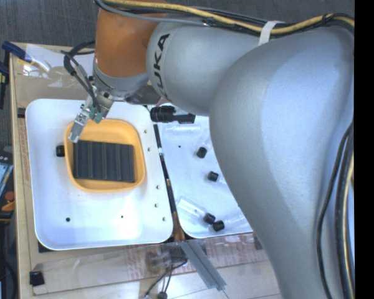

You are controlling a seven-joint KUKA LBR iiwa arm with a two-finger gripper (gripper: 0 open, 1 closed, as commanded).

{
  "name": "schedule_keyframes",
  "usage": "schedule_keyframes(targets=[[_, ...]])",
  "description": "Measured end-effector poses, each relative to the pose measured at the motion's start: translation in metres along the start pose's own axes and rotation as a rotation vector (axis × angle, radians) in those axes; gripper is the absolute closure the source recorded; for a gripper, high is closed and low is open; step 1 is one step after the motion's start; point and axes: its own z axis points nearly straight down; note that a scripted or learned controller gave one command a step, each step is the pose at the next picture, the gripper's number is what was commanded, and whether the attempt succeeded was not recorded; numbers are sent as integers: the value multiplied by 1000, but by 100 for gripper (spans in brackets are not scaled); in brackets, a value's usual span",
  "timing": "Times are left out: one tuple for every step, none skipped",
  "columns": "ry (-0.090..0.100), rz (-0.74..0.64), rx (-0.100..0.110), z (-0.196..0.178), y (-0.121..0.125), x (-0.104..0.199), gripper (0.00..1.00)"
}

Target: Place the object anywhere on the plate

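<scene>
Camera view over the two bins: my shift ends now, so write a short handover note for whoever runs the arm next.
Gripper: low over the upper left rim of the yellow plate; its fingers' state and any load cannot be read from this view.
Plate: lies in the left bin, with a dark ribbed rectangular pad on it.
Loose pieces: one small black piece in the left bin just off the plate's left edge; several more in the right bin.
Done: unclear whether the pad is the placed object.
Left: check that; if not, pick a piece and set it on the plate.
</scene>
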Motion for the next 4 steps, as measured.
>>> schedule_keyframes(targets=[[-1,-54,-1,-20,21,35,0],[2,-55,3,9,-19,50,0],[1,48,1,21,46,58,0],[0,57,0,-1,47,58,0]])
